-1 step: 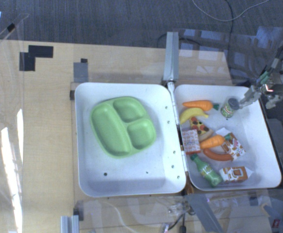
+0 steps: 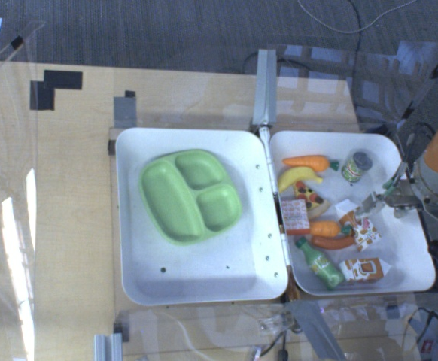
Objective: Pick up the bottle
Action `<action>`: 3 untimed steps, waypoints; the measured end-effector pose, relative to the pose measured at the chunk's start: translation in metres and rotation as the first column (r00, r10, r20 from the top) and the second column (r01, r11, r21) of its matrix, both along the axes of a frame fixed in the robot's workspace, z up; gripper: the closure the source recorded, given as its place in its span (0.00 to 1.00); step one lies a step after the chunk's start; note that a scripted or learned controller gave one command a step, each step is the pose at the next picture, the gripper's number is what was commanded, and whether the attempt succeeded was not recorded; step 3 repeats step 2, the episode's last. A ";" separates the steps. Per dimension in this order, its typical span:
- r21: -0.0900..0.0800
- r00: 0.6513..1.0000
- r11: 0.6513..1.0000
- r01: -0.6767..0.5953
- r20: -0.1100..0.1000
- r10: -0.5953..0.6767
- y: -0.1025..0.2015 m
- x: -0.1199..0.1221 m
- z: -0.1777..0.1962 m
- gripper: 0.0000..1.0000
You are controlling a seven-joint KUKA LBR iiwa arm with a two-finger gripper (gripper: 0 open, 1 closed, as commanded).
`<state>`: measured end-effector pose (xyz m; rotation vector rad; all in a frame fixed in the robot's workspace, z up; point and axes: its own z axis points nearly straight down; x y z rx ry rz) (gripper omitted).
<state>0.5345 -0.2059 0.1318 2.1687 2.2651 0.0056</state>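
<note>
Camera view puts the green bottle (image 2: pixel 320 265) lying near the right bin's (image 2: pixel 411 277) front edge, long axis slanting, down-left of the gripper (image 2: pixel 369 204), whose opening cannot be made out.

The hand (image 2: pixel 367 206) hovers above the green bottle (image 2: pixel 320 265) in the right bin (image 2: pixel 411 250).

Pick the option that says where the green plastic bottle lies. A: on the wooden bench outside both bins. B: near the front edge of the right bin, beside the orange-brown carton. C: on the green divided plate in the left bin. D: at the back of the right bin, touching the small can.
B: the green plastic bottle lies near the right bin's front edge, just left of the orange-brown carton.
</note>
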 end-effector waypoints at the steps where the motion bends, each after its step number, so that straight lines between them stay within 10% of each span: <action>1: 0.001 1.000 1.000 -0.030 -0.002 0.030 0.068 -0.027 0.019 0.00; 3: -0.019 0.967 0.968 -0.251 0.025 0.252 0.059 -0.033 -0.018 0.00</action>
